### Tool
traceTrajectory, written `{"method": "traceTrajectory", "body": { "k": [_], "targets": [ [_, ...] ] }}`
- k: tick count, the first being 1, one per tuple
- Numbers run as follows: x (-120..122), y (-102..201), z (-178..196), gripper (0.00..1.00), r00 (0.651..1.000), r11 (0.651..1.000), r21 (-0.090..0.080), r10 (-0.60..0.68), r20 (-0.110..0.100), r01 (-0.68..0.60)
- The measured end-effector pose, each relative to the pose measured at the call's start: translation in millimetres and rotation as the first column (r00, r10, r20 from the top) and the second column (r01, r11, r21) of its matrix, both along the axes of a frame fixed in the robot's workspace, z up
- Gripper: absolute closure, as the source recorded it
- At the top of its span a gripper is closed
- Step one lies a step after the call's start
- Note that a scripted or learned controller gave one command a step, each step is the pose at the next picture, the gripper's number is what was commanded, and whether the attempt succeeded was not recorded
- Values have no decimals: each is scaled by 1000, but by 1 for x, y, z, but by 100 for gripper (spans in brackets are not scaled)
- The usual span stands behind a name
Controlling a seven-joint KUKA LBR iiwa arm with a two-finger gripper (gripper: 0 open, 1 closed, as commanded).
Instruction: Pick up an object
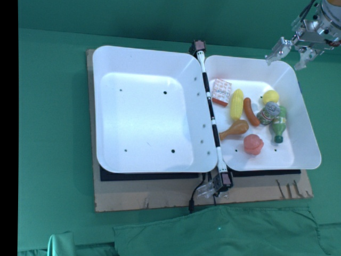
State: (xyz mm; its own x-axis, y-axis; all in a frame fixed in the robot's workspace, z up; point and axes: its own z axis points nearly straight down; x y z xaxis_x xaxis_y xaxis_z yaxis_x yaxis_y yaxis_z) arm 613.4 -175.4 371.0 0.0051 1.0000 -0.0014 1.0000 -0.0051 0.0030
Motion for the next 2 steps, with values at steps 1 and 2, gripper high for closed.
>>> {"method": "traceTrajectory", "body": {
  "k": [1, 2],
  "targets": [
    [0, 0, 0, 0, 1000, 1000, 0, 0, 0, 0],
    [-2, 5, -42, 0, 1000, 1000, 0, 0, -3, 0]
  ]
}}
